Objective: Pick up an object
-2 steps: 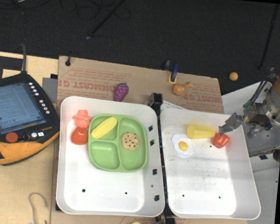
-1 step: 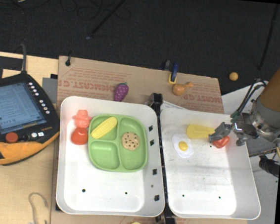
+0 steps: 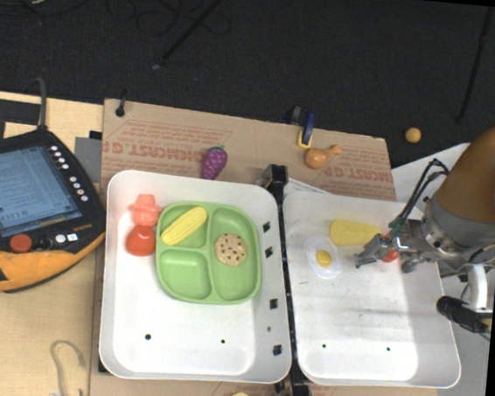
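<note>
From where I stood nothing had been lifted: the gripper (image 3: 372,252) hovered low in the right bin (image 3: 391,340), just beside the yellow piece (image 3: 352,233) and near the fried egg (image 3: 323,260), though whether it was clenched I couldn't tell.

Both white bins (image 3: 180,353) look like smooth, slightly glossy plastic. In the left bin a green divided plate (image 3: 193,284) has a satin plastic sheen, and the orange-red figure (image 3: 143,224), yellow corn (image 3: 182,225) and speckled cookie (image 3: 231,250) seem moulded plastic. Beneath the bins lies matt brown printed cardboard (image 3: 252,154). Farther back the dark floor (image 3: 246,43) looks rough, like carpet. The arm's orange band (image 3: 483,178) is smooth and faintly glossy.
</note>
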Controlling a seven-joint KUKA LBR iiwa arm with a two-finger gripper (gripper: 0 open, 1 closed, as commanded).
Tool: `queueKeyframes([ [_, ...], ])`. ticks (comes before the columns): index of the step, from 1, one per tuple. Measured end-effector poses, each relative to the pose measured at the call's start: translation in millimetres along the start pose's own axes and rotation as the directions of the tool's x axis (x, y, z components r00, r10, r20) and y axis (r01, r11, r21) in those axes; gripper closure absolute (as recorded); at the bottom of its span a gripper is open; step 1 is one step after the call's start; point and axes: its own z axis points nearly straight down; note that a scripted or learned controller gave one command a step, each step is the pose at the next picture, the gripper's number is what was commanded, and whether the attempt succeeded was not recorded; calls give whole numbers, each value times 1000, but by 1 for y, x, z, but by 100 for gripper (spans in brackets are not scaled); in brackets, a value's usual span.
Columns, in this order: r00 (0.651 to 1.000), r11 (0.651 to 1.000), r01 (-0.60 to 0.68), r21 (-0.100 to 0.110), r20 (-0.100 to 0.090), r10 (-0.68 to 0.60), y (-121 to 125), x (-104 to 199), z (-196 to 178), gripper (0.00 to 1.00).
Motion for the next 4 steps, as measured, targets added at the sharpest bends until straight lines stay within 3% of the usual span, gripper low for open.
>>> queueKeyframes([
  [2,1000,1000,0,-4,1,0,3,7,69,0],
  [3,1000,1000,-3,-5,0,3,3,6,57,100],
  [4,1000,1000,-3,-9,2,3,3,6,15,100],
])
